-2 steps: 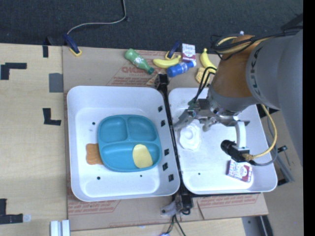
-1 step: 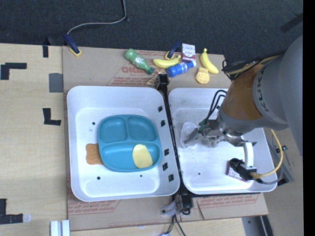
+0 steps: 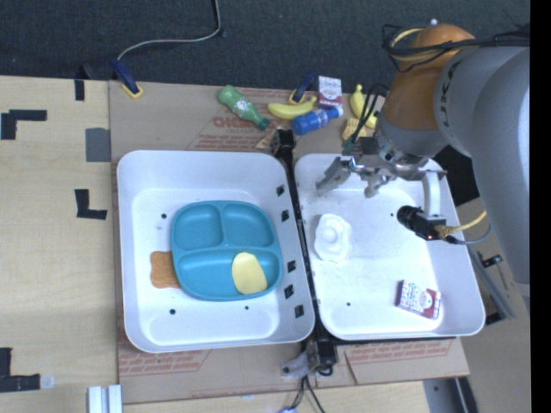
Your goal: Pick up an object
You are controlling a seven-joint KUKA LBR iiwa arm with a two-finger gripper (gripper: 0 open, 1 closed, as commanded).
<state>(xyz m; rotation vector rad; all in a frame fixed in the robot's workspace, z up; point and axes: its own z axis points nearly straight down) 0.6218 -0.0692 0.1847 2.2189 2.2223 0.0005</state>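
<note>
Only the red-and-white packet [image 3: 417, 299] bears print, unreadable

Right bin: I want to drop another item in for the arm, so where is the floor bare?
Bare floor in the right bin: the near-left corner, between the white object and the red packet. The far end is crowded by the gripper.

Grey arm [image 3: 491, 119], orange band [image 3: 422, 67], black cables.

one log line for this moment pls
gripper open, empty, over right bin far edge | white object and red box untouched | left bin: blue plate
</note>
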